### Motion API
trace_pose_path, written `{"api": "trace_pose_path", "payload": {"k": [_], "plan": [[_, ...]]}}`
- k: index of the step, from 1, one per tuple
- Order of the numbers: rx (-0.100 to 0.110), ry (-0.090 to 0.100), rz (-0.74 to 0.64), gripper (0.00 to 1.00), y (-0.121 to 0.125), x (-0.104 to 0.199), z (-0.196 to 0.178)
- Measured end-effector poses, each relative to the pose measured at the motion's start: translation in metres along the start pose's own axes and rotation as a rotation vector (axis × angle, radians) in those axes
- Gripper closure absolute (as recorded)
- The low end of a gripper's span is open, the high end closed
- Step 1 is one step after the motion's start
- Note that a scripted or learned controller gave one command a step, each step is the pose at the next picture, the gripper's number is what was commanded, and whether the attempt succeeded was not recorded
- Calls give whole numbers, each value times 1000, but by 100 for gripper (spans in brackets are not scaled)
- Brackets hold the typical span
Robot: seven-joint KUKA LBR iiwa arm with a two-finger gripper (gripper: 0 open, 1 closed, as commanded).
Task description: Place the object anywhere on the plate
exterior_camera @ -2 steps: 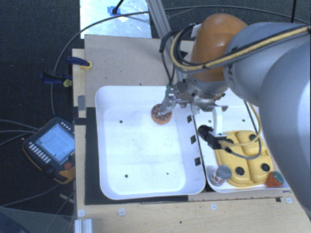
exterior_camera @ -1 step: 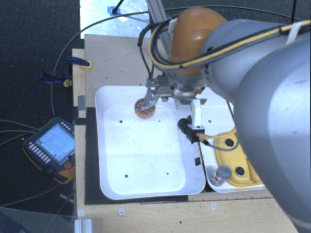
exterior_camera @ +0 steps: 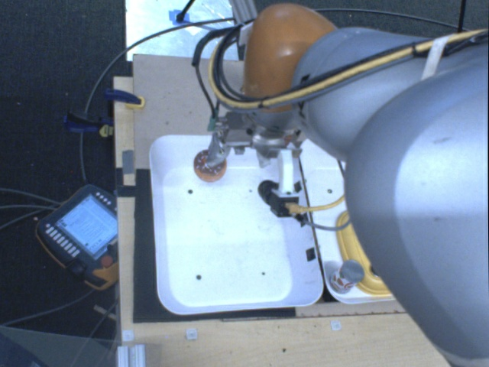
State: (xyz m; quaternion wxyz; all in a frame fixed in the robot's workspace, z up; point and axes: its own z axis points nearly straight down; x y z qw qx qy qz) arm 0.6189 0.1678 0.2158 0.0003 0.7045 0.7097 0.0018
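A small round brown object (exterior_camera: 207,168), like a doughnut with pale icing, lies at the far left corner of the left white bin (exterior_camera: 221,274). My gripper (exterior_camera: 217,154) hangs right over it, its tip at the object's top edge. The view does not show whether the object is between the tips. The yellow plate (exterior_camera: 353,254) lies in the right bin (exterior_camera: 336,293), mostly hidden under my grey arm.
A small grey-and-red item (exterior_camera: 348,273) sits at the near left corner of the right bin, beside the plate. A black fitting with a yellow cable (exterior_camera: 273,194) hangs from the wrist above the left bin. A teach pendant (exterior_camera: 80,228) lies left of the bench.
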Motion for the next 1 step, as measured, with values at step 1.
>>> {"api": "trace_pose_path", "payload": {"k": [1], "plan": [[1,-1,2,0,0,-2,0]]}}
